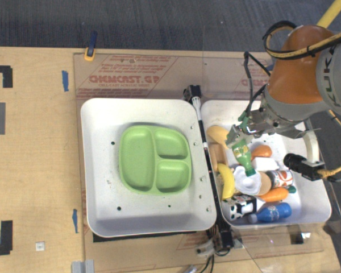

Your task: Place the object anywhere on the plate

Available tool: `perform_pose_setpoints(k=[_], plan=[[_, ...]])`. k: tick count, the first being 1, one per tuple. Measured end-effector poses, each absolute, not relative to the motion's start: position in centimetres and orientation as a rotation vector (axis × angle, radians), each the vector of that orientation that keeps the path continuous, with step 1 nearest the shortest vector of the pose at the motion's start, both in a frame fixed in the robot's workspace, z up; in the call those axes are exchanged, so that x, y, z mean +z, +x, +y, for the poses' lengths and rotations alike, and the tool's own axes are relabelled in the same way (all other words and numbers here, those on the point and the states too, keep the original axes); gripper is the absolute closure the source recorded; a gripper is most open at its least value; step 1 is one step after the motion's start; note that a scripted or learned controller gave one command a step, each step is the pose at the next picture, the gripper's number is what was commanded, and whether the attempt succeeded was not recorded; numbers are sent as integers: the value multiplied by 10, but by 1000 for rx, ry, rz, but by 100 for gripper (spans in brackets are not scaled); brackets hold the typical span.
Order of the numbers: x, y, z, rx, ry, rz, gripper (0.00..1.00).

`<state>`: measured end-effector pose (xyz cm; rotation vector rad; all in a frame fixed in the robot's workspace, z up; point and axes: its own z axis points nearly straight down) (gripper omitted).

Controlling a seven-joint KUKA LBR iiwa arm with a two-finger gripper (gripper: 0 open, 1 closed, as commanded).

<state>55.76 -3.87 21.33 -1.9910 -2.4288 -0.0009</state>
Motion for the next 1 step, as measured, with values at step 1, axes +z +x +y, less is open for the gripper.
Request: perform_pose_setpoints(k=[1], plan=[[200, 560, 23, 3, -1942, -2460, 100]])
